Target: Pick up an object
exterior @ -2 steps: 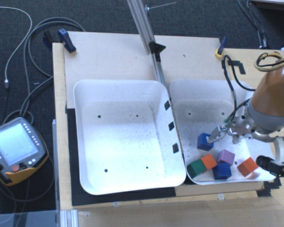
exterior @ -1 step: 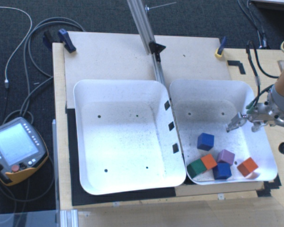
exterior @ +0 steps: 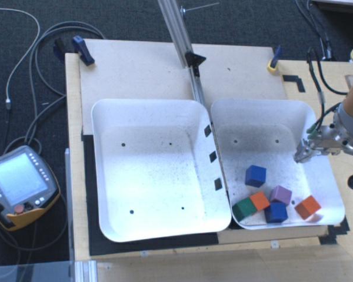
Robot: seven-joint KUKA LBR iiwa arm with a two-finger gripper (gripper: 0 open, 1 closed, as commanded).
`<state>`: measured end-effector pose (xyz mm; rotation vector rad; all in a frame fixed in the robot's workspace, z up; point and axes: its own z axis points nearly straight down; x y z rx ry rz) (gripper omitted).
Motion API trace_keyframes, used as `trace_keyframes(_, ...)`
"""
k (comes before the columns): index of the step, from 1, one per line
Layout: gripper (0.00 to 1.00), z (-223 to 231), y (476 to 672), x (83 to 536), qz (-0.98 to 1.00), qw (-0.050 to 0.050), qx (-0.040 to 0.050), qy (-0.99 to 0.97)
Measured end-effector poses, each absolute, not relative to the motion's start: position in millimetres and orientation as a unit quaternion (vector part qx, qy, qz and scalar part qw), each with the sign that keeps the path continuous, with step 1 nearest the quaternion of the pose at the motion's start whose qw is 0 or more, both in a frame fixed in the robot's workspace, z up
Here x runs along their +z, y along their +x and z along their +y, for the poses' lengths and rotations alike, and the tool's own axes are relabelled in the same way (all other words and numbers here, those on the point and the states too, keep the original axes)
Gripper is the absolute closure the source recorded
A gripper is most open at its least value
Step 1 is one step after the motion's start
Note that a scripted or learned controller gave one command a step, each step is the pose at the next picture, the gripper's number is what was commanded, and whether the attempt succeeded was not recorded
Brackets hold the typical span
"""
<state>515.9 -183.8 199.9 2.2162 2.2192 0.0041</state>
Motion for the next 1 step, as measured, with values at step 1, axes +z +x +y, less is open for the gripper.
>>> trace_keyframes(1,0.00,-183.7,515.6,199.2,0.707,0.002,0.0010,0.707)
